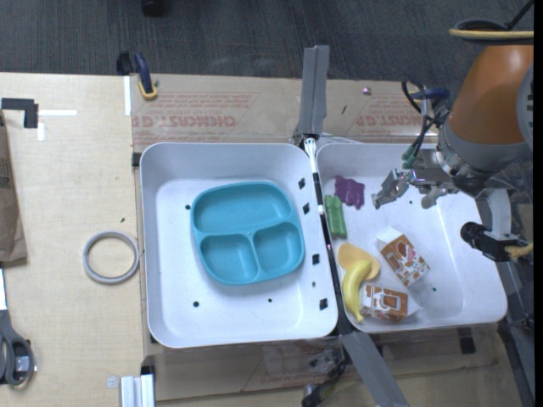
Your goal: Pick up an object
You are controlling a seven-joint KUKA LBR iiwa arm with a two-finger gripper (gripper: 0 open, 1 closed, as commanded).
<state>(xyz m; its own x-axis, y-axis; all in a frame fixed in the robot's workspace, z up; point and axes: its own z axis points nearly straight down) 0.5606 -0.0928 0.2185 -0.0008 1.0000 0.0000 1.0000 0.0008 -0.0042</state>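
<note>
We see the gripper [411, 189] above the right bin [475, 308], near its far wall, jaws spread wide with nothing between them. In that bin we find a purple object [349, 191] and a green object [337, 214] by the left wall, a banana [355, 276] toward the near-left, and two cartons [403, 259] [386, 303] beside it. The left bin [165, 303] holds a blue divided tray [247, 234].
</note>
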